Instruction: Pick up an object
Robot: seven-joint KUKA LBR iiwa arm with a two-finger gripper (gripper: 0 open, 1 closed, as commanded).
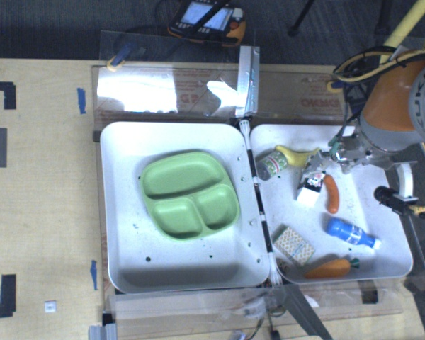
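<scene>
Left bin point(120, 190): shallow white plastic with rounded corners, filling the middle left of the frame; scattered dark specks on its floor.
Green tray point(190, 194): matte, three-compartment, rounded, lying flat in the left bin, tilted slightly to the frame.
Right bin point(393, 257): same white plastic, at centre right, holding the small items.
Arm point(404, 105): grey with an orange band, entering from the upper right.
Gripper point(317, 170): low over the upper middle of the right bin; whether its jaws are apart or together I cannot tell.
Blue bottle point(351, 234): smooth cylinder, lower right of the bin.
Orange carrot point(328, 268): tapered, along the bin's lower edge.
Red sausage point(331, 193): glossy, slender, just beside the gripper.
Patterned block point(295, 245): flat, checkered, at the lower left of the bin.
Can point(273, 165): small, green-labelled, on its side, touching a yellow banana point(295, 154).
Advice: the sausage looks the nearest target; close across its narrow width near the middle, since a glossy round body would probably slip from an end grip.
</scene>
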